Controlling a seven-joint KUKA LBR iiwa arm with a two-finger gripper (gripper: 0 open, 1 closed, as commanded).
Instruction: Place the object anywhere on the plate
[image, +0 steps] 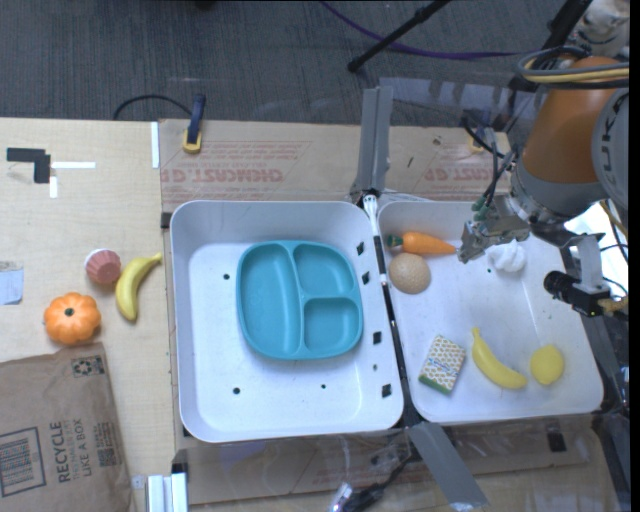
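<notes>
Centre frame, we see the left white bin (190, 330) holding a teal three-compartment plate (298, 299), lying flat with nothing on it. Right of it, touching along the middle divider, the right white bin (580, 395) holds several items: a carrot (428, 243) at its upper left, a beige egg (409, 273) just below the carrot, a white crumpled object (508, 258) at upper centre, a small green-and-white packet (442, 362) lower left, a yellow banana (495, 364) beside the packet, and a lemon (547, 365) just right of the banana. None of these is on the plate; all task candidates sit in the right bin.

Left part of the frame, on the wooden worktop (60, 230): a pink cupcake-like item (103, 267), a second banana (134, 284) beside it, a small orange pumpkin (72, 319), and a brown paper bag (60, 435) at lower left.

Upper right, the arm (570, 130) reaches in, orange band visible, wrist angled down toward the right bin. We mark the tool (487, 238) just right of the carrot and beside the white object; we cannot tell whether it is released or clenched, and we see nothing clearly in its grip.
</notes>
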